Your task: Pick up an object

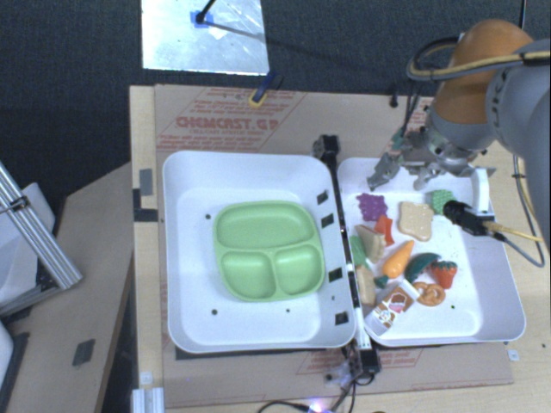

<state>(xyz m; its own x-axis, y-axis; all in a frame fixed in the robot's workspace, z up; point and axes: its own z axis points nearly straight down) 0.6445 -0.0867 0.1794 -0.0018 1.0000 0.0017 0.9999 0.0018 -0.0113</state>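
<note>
My gripper (402, 179) hangs over the far end of the right bin (495, 304). Its two fingers are spread open with nothing between them. Just below it lie a purple bunch of grapes (371, 205), a slice of bread (416, 220) and a green toy (442, 200). Nearer the front are a carrot (398, 258), a dark green vegetable (424, 263), a strawberry (444, 273), an orange ring (430, 295), a cheese wedge (373, 244) and a small printed packet (392, 304).
The left bin (185, 231) holds a green three-compartment plate (267, 249). A black-clipped divider (337, 231) runs between the bins. A shiny metal sheet (205, 24) lies beyond the bench at the back.
</note>
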